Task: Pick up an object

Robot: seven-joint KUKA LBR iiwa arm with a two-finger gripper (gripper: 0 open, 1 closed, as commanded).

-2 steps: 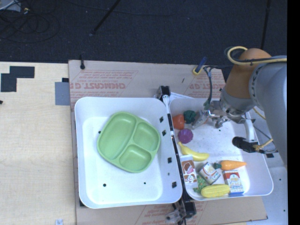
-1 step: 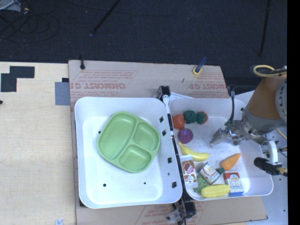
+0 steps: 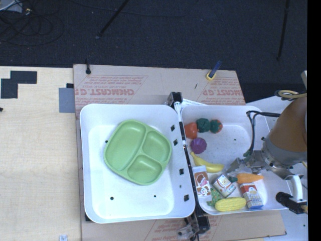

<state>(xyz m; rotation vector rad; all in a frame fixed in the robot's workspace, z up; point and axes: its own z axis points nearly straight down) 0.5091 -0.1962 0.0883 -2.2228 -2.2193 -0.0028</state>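
Note:
The right bin (image 3: 235,134) holds several toy foods. At its far left lie an orange-red tomato (image 3: 190,130), a green vegetable (image 3: 203,124) and a red berry (image 3: 215,126), with a purple fruit (image 3: 199,145) just below them. A yellow banana (image 3: 206,164) lies beneath the purple fruit. Along the near wall sit a small red-and-white carton (image 3: 202,183), a tilted box (image 3: 224,185), an orange-topped carton (image 3: 251,191) and a corn cob (image 3: 229,204). My gripper (image 3: 236,165) hangs low over the near right part of this bin, just above the tilted box and the orange-topped carton.
The left bin (image 3: 95,185) carries a green three-compartment plate (image 3: 138,152). Both bins rest on a cardboard sheet (image 3: 150,84). The arm's body (image 3: 288,139) covers the right bin's right side, with cables beside it. A blue-and-yellow clip (image 3: 213,72) lies at the cardboard's far edge.

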